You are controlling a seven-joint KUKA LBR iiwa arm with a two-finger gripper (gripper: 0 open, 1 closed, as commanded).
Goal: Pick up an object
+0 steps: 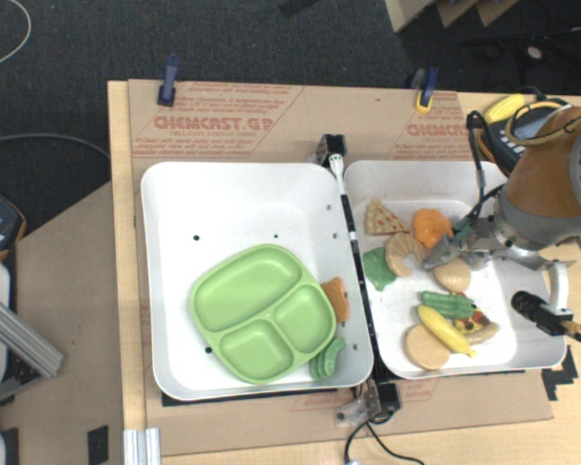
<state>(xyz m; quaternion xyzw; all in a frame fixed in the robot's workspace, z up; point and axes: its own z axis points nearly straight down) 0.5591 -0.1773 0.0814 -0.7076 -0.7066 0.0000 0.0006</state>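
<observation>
**Arm Reaches Into Crowded Bin**

Cardboard-topped bench (pixel 271 114), two white bins. In the right bin (pixel 392 174), the gripper (pixel 447 252) hangs low among toy food, just beside the orange (pixel 431 227); whether it pinches anything cannot be told. A banana (pixel 443 328) lies near the front edge. The left bin (pixel 174 192) carries a green tray (pixel 261 310).
</observation>
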